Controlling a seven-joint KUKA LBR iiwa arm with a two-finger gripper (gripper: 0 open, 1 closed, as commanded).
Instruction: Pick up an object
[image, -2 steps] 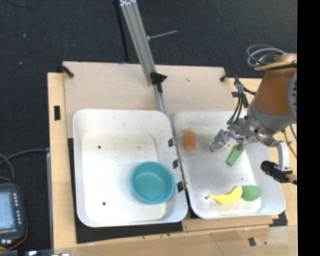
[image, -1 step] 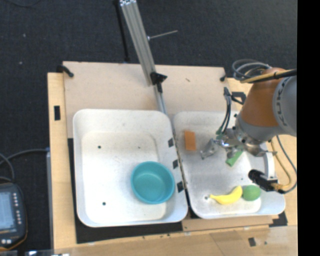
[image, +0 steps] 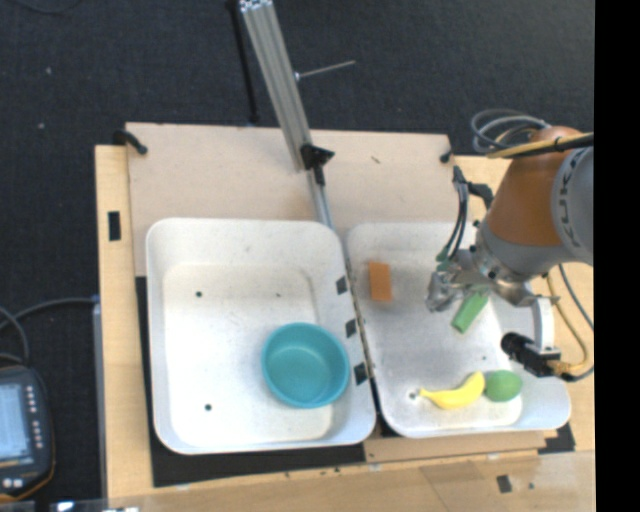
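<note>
My gripper (image: 443, 293) hangs over the upper right part of the right bin (image: 400, 250), below the arm's orange band. A green block (image: 468, 312) lies tilted right beside it, on its lower right side, partly under the wrist. I cannot tell whether the gripper touches the block. An orange block (image: 380, 282) rests near the right bin's left wall. A yellow banana (image: 452, 394) and a green round fruit (image: 503, 385) lie side by side at the bin's front edge.
A teal bowl (image: 305, 364) sits in the lower right of the left bin (image: 190, 260). A metal pole (image: 285, 100) slants down to the gap between the bins. Cables hang beside the arm at the right.
</note>
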